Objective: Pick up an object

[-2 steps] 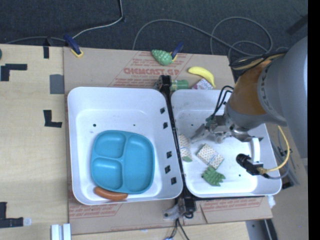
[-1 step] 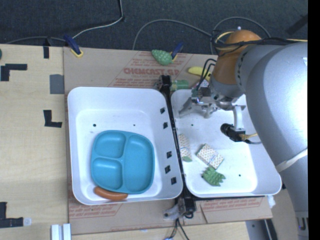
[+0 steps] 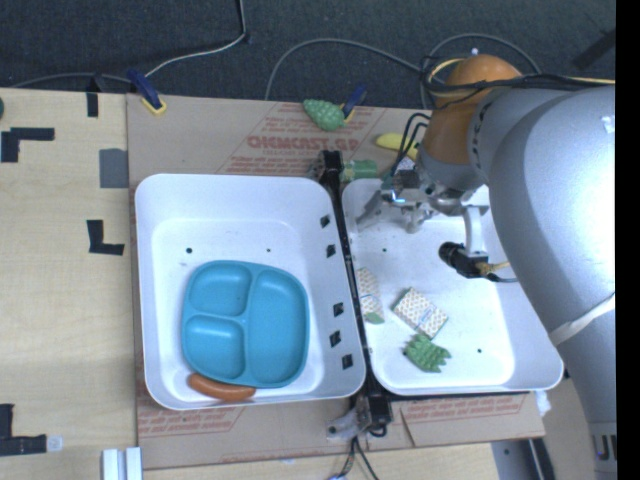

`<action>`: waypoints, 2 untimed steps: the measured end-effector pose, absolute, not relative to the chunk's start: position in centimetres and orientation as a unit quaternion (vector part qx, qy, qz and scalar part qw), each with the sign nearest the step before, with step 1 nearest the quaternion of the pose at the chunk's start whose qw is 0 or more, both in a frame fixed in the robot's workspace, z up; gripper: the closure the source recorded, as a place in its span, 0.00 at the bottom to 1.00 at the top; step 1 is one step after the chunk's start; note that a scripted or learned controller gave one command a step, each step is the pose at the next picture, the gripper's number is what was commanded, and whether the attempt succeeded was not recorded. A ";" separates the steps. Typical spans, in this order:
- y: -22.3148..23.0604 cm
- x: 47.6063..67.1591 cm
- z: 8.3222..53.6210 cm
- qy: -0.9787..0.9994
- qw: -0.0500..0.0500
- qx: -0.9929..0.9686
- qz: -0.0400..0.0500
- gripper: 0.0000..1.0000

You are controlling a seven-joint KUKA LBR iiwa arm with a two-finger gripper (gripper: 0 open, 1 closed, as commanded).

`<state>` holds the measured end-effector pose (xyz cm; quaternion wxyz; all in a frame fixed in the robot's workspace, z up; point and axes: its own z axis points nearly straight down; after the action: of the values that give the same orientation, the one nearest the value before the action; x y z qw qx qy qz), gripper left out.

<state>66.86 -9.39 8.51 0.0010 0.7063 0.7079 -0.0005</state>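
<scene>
Cardboard-topped bench, two white bins – gripper hovers over the right bin, can't tell its state. Looks like approach; next it drops onto the checkered packet.

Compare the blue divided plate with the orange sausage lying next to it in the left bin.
The blue divided plate is broad and flat with three compartments; the orange sausage is a thin, slightly curved stick, far smaller. The plate fills the middle of the floor of the left bin; the sausage hugs the near wall. Both lie flat, touching or nearly so.
</scene>
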 end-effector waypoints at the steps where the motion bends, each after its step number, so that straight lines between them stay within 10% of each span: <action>1: -11.1 64.9 8.6 0.707 0.002 0.707 0.000 0.00; 2: -9.8 64.3 8.6 0.707 0.002 0.707 0.000 0.00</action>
<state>64.29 -9.76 8.59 0.0019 0.7069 0.7073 -0.0001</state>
